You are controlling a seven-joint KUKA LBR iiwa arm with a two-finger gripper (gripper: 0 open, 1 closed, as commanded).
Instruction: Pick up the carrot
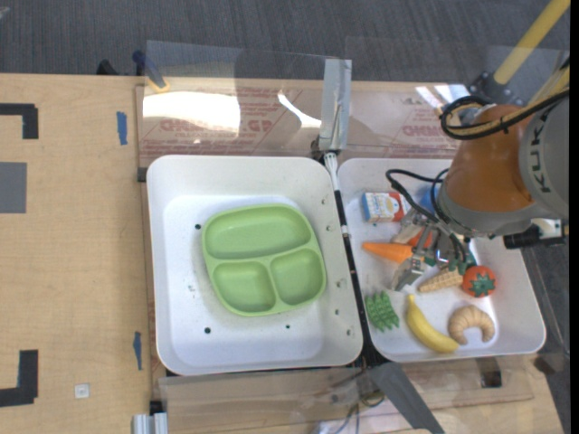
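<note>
Carrot lies unlifted in the right bin; claw beside it, grip state indeterminable.

The carrot lies open toward the left bin wall; the hand, corn and milk carton crowd its other sides.

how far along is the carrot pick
Done: the arm has reached into the right bin, and the gripper sits low beside the carrot. In hand: nothing that I can confirm; the carrot lies on the bin floor, its tip pointing left. Left: closing on the carrot and lifting it clear.
</note>
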